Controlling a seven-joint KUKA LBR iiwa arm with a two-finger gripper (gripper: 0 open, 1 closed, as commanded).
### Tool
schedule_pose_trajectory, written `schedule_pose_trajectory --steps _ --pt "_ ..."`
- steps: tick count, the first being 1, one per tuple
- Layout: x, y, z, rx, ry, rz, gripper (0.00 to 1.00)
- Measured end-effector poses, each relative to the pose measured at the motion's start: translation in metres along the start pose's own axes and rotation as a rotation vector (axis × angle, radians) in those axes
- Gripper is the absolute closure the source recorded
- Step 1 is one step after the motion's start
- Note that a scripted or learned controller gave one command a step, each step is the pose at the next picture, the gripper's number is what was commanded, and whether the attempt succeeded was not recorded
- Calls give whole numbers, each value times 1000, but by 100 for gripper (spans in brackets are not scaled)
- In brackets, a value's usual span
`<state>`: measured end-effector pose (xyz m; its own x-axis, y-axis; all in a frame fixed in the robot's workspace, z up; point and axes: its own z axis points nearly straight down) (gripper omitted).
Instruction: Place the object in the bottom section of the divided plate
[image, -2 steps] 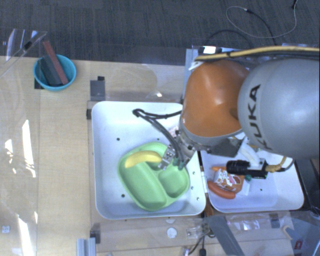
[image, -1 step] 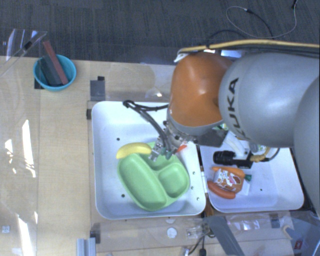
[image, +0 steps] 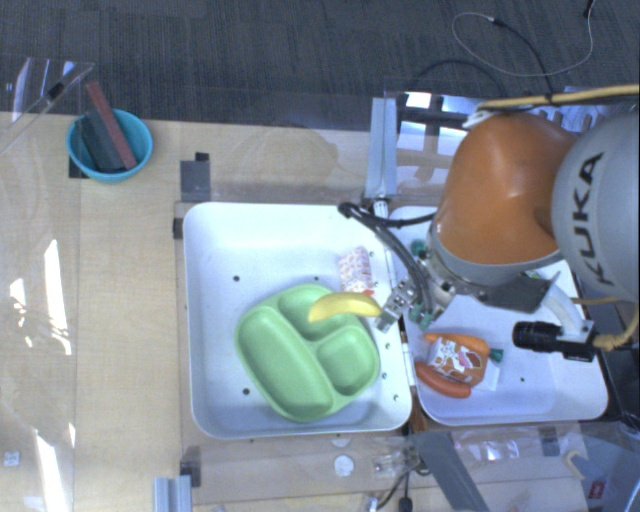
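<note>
**Banana lies across the plate's upper edge, one tip at the gripper**

Nearest the camera's foot of the view, the bench (image: 120, 400) shows bare wood in front of the two bins. The left bin (image: 215, 320) holds a green divided plate (image: 300, 390), set at a slant, with one long section on its lower left side and two smaller ones above and to the right.

The banana (image: 343, 306) rests on the plate's upper rim, over the divider between the two smaller sections. Its long axis runs nearly level across the view, left to right, bowed slightly upward. Its right tip points straight at the gripper (image: 398, 303) and ends just beside the fingertips; its left tip points away from them, toward the plate's middle. Whether the fingers are apart or closed on that tip cannot be told, as they are small and partly masked by cables.

Just beyond the banana, up and left of the gripper, a small white-and-red packet (image: 354, 268) lies on the bin floor.

Below and right of the gripper, in the right bin (image: 520, 400), sit an orange-and-white packet (image: 459, 357) and a red sausage-shaped piece (image: 441, 380), touching.

The arm (image: 500, 190) rises behind the gripper, its orange band broad. Far off, at the bench's back left corner, a blue cup (image: 110, 150) holds dark tools.
</note>
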<state>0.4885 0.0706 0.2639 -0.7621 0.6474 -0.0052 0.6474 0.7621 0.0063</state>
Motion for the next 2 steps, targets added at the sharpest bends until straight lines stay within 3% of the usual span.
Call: schedule_pose_trajectory --steps 1,2 --pt "53 61 18 1 2 2 100" --pt "51 83 34 1 2 63 100"
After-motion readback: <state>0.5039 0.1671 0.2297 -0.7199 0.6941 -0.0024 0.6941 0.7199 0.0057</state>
